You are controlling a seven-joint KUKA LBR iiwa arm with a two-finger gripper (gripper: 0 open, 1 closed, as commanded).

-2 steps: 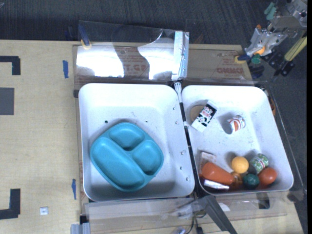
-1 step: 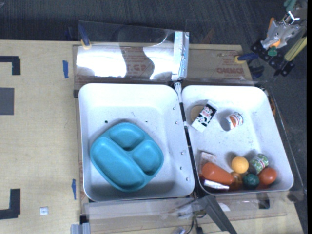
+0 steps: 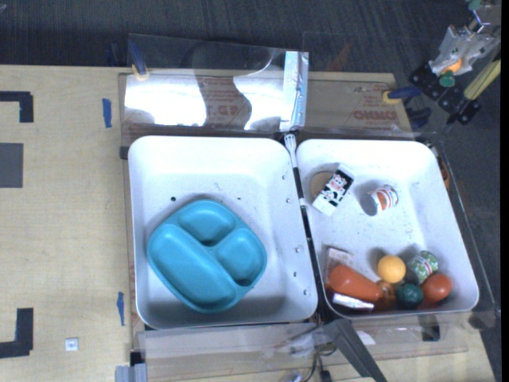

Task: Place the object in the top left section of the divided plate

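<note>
Camera view from above puts the gripper [image 3: 457, 58] in the upper right corner, beyond the far right corner of the right-hand shallow white bin [image 3: 421, 159] and clear of both bins. It appears as a small cluster of white, black and green parts, too small and cluttered to tell whether it is released or clenched; nothing can be made out in its grasp.

Every loose object lies below and to the left of the gripper, inside the right-hand bin. Nearest to it is a small red-and-white can [image 3: 383, 199] lying on its side. Just beyond that, further left, a black-and-white patterned carton [image 3: 334, 189] rests tilted against a tan round disc [image 3: 318, 183].

Well below the gripper, along the bin's near edge, sits a tight group: a yellow ball [image 3: 390, 268], a green mottled ball [image 3: 423, 263], a dark green ball [image 3: 409, 294] and a red tomato-like fruit [image 3: 438, 287], all touching or just beside one another. An orange carrot-shaped toy [image 3: 354, 283] lies at the left of the group, beside a small white packet [image 3: 340, 256].

Furthest from the gripper, down and to the left across the divider between the bins, the turquoise plastic divided plate [image 3: 208, 253] sits in the left-hand shallow white bin [image 3: 159, 165], turned at an angle, with one long compartment and two smaller ones.
</note>
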